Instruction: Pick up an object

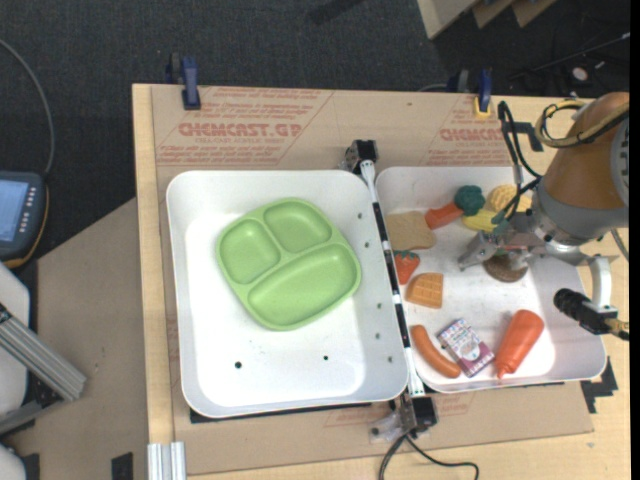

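Objects for picking lie scattered in the right bin [590, 363], one of two shallow white bins set side by side on the table [150, 268]. Along the near edge rest a sausage [435, 350], a small printed packet [465, 345] just beside it, and an orange carrot-shaped bottle [518, 341] lying tilted near the packet. A waffle-patterned wedge [425, 290] sits toward the middle of the bin, with a red piece [405, 266] at the bin's left wall and a flat tan slice [408, 231] above it. Farther back lie an orange-red piece [443, 215], a teal-topped item [469, 199] and a yellow item [495, 208], close together and partly overlapped by the arm. The left bin [200, 368] holds a green divided plate [288, 262] with three compartments, lying flat and turned at an angle to the bin walls. The grey arm [585, 183], bearing its orange band, reaches in from the right; the gripper [497, 253] is lowered over the back half of the right bin, above what appears to be a small brown object [507, 268]. The metal fingers [474, 254] look spread apart, though the slanted view leaves their exact gap, and any contact with the brown object, uncertain; nothing is visibly held between them.
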Controlling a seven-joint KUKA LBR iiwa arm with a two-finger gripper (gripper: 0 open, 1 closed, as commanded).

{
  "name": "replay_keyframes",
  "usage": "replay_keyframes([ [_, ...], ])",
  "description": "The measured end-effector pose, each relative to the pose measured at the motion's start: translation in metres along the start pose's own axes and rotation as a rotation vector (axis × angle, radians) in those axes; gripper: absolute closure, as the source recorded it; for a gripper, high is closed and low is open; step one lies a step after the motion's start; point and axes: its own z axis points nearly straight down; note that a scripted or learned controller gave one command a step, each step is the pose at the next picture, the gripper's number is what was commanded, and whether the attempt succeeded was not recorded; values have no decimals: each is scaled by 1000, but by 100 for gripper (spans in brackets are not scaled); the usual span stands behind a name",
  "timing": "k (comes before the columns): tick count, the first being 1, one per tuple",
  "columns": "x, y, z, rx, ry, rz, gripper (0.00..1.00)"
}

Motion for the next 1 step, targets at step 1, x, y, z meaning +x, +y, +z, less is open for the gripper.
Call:
replay_keyframes([
  [1, -45, 77, -24, -17, -8, -2, 0],
])
